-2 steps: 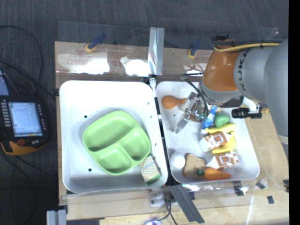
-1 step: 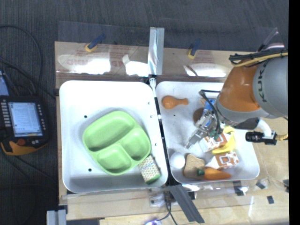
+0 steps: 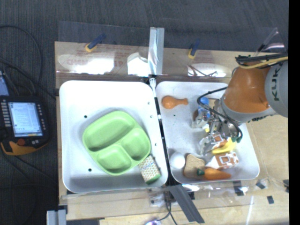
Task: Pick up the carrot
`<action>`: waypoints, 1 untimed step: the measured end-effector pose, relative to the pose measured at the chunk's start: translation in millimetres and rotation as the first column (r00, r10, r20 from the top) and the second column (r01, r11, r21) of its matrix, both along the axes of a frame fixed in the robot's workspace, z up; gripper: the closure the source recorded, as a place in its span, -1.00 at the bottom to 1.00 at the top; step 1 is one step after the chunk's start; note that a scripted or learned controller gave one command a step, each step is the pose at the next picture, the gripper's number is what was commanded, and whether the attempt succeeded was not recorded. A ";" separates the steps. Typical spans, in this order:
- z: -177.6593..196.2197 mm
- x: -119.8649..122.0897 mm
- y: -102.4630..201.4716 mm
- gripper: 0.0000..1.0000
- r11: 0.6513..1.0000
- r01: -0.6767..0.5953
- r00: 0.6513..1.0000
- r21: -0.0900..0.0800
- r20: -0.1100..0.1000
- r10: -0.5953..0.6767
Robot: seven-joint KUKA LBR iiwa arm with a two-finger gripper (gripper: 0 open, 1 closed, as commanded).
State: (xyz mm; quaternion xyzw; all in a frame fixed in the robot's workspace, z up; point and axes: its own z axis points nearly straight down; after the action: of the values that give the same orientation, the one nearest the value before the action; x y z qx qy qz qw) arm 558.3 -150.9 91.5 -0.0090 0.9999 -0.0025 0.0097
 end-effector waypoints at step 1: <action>11.5 1.7 0.9 1.00 1.000 0.001 1.000 0.001 0.004 -0.001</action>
State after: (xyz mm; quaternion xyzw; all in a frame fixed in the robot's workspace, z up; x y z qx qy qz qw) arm 560.1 -150.1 103.0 -0.0086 0.9999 -0.0022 0.0116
